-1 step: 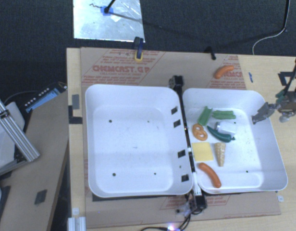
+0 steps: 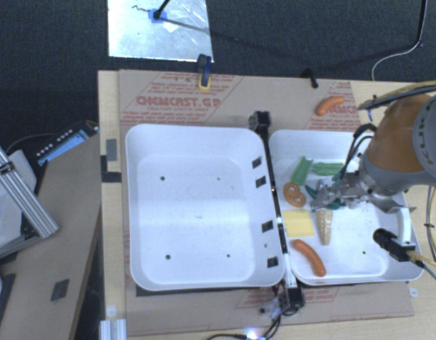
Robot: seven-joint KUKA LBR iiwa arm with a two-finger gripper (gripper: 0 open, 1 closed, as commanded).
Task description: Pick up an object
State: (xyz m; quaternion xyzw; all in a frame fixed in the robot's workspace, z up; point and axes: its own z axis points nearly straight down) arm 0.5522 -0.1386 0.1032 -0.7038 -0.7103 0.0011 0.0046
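Nearest in the right bin (image 2: pixel 345 273) lies a sausage (image 2: pixel 309 256); beyond it a yellow slice (image 2: pixel 299 223) and a cone (image 2: pixel 323 225), long axis near-to-far. Just beyond the cone's far end hangs the gripper (image 2: pixel 330 195); whether open or closed, I cannot tell.

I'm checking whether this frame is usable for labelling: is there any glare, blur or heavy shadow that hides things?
Camera view: lighting is even and soft, shadows in the bins are faint; the foil sheet at the top glares bright; the image is slightly soft overall; the gripper blurs into clutter, so small items by it are hard to tell; the sausage and cheese slice read clearly.
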